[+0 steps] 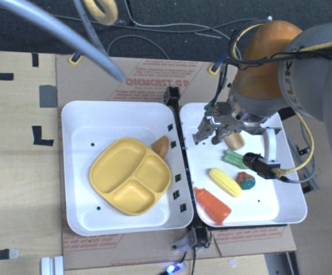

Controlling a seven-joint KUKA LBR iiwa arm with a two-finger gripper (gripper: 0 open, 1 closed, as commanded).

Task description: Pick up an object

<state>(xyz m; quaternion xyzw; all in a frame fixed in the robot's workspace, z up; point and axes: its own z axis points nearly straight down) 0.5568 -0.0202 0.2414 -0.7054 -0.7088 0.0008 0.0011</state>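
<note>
Hand (210, 132) with fingers spread, above right bin (280, 211), corn (225, 181) lying just below it

green object (233, 157): far end hidden under the gripper and a black cylinder.
tan object (233, 139): mostly covered by the gripper; kind cannot be told.
brown object (161, 146): lower part hidden behind the yellow tray (130, 175).
teal and red object (246, 180): too small to tell what it is.
right bin (292, 211): far corner and right wall covered by the arm (280, 56).
arm: cut off by the right edge.
gripper (209, 135): finger tips blurred.
</note>
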